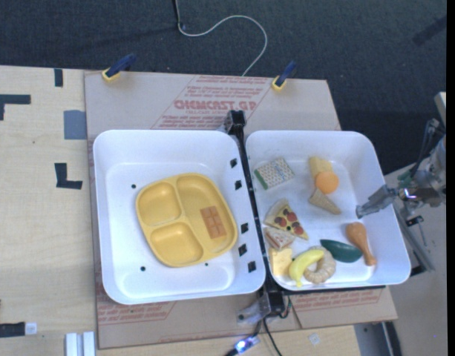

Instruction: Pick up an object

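Two white bins (108,199); the fingers (370,203) hover above the drumstick (359,241), grip state unclear.

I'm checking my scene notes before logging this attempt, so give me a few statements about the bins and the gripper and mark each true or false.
1. The yellow three-compartment plastic tray lies in the left white bin. True.
2. A small brown waffle-like piece sits in one of the tray's compartments. True.
3. The gripper is over the left bin. False: it is at the right edge of the right white bin.
4. The yellow toy banana lies beside the tray. False: it is in the right bin, near its front edge.
5. The toy pizza slice lies in the right bin. True.
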{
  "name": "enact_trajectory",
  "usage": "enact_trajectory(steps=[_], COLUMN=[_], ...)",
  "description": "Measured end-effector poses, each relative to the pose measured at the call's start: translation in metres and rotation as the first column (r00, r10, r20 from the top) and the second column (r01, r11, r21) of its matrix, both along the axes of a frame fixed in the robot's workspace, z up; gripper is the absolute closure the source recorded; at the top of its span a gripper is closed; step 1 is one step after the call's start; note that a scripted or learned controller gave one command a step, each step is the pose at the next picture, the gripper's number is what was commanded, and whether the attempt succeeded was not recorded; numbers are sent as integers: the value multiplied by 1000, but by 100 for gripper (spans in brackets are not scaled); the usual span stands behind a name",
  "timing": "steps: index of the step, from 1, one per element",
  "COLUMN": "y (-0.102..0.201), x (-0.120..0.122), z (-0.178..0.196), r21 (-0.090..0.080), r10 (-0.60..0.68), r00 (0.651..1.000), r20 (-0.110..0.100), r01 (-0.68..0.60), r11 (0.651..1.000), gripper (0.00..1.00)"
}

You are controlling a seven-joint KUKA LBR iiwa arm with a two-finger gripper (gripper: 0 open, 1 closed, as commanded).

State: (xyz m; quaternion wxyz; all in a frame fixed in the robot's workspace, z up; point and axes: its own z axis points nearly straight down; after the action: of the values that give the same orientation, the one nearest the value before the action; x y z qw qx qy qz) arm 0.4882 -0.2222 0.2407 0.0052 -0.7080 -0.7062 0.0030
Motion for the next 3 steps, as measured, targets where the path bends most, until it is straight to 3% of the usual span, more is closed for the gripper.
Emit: enact_trajectory(steps=[1,3], y=[0,10], x=[2,-1], z=[5,-100], r21=[-3,-1], r10=[3,4], r00=[1000,1000], r20=[10,5], r01=[-3,-4], r11=[1000,1000], gripper=[0,0])
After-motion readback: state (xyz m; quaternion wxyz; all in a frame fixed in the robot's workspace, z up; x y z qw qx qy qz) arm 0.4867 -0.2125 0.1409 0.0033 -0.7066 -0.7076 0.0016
